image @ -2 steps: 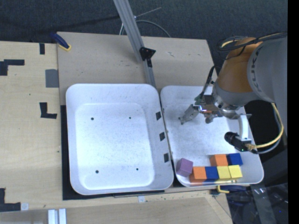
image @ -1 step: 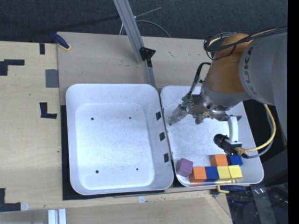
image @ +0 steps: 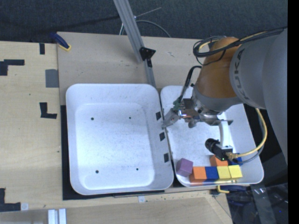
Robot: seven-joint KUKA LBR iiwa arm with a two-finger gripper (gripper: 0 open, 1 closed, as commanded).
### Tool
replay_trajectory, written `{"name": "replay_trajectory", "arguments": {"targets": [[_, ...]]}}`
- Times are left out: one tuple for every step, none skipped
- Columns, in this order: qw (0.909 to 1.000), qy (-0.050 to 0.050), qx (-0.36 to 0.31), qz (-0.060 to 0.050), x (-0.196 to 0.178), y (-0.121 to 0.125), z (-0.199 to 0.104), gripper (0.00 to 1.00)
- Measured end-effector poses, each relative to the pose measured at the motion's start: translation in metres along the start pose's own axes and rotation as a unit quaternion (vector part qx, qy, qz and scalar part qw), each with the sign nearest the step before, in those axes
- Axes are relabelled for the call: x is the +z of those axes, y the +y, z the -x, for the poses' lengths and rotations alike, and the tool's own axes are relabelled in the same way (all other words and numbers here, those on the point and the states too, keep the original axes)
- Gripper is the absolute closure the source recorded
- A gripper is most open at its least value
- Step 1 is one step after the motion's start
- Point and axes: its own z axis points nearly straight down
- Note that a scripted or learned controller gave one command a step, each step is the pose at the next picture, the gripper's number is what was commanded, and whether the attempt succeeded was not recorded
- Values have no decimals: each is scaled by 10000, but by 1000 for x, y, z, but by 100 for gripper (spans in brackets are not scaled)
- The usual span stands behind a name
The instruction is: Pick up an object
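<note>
Blocks: purple (image: 185,166), orange (image: 199,172), blue (image: 211,172) and yellow (image: 224,172) crowd the right bin's (image: 247,125) near edge, below the gripper (image: 187,115). Gripper carries nothing visible; opening: cannot tell. Likely positioned before descent.

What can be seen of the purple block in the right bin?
The purple block is a small cube, matte lilac, looking like painted wood or plastic. It lies on the floor of the right bin, in its near left corner, turned slightly askew to the bin wall. It sits just left of a row of blocks, with the orange block right beside it; whether they touch I cannot tell. The gripper is apart from it, farther back over the bin.
</note>
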Motion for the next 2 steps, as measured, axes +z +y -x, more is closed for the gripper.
{"name": "replay_trajectory", "arguments": {"targets": [[10000, 6, -18, 3, 0, -3, -55, 0], [10000, -15, 20, 17, 42, 5, -91, 0]]}}
